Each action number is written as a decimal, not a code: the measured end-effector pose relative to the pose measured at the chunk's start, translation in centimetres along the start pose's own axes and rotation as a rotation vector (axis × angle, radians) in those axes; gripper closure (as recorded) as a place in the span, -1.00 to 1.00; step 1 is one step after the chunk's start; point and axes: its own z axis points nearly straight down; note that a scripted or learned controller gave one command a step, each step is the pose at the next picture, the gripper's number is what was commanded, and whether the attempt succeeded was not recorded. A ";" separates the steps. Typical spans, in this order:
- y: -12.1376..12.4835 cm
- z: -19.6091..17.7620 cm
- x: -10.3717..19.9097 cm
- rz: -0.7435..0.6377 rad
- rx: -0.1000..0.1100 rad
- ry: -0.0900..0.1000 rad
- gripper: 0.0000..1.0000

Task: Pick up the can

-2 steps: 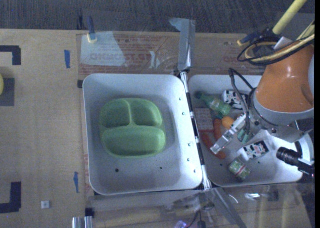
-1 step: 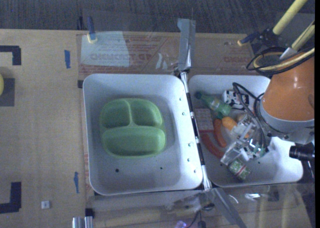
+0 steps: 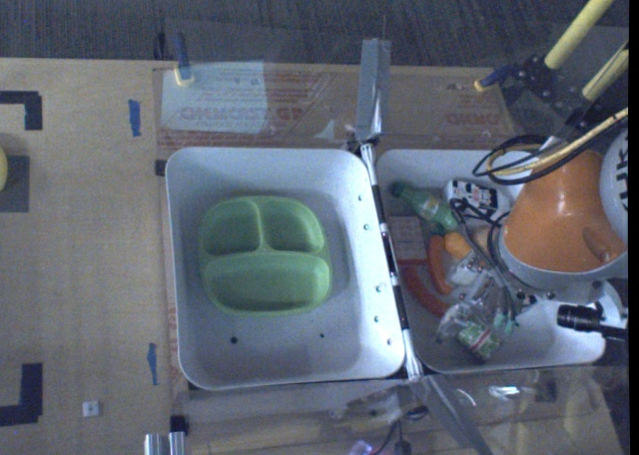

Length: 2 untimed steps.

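Observation:
The can (image 3: 484,334), small with a green and white label, lies tilted near the front of the right bin (image 3: 559,351). My gripper (image 3: 473,305) hangs low right over it, under the arm's orange band (image 3: 559,216), and its metal parts overlap the can's upper end. The arm and its cables hide the right half of this bin. Whether the can is held is too blurred to tell.
A green bottle (image 3: 425,207) lies at the back of the right bin, with a red curved item (image 3: 423,289) and a small orange piece (image 3: 455,243) left of the gripper. The left bin (image 3: 182,273) holds a green divided plate (image 3: 265,253).

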 end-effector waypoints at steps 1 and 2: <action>0.1 -0.9 0.0 0.002 -0.002 -0.002 1.00; 4.8 -10.6 2.0 0.052 0.006 0.017 1.00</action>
